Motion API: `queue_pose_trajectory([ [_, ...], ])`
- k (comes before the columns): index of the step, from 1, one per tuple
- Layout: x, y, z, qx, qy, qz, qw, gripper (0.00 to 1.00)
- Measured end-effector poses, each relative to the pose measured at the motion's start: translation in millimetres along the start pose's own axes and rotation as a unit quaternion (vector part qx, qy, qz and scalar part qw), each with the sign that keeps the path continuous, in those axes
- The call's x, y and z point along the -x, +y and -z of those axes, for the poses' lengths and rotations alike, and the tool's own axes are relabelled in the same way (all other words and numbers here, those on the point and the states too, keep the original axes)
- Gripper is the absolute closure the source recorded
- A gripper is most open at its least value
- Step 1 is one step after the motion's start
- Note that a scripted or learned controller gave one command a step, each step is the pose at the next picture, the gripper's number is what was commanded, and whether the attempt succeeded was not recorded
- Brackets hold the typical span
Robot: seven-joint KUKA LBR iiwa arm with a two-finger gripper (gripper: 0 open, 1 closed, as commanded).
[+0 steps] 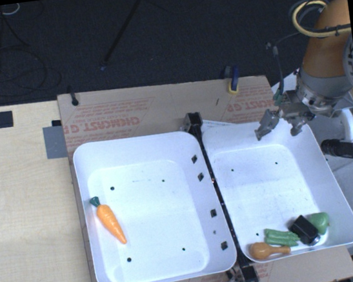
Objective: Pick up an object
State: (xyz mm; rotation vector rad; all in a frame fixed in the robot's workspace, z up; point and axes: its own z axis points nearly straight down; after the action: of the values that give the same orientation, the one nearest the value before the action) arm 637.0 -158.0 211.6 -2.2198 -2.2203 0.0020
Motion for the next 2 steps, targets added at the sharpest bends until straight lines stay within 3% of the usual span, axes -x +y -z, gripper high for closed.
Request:
queue_pose_trajectory([
  [1, -39.0, 8.7, 124.2, 0.007, -0.001, 0.003, 1.0, 0.0],
  [2, -37.3, 7.0, 125.2, 0.0, -0.001, 0.003, 1.0, 1.0],
])
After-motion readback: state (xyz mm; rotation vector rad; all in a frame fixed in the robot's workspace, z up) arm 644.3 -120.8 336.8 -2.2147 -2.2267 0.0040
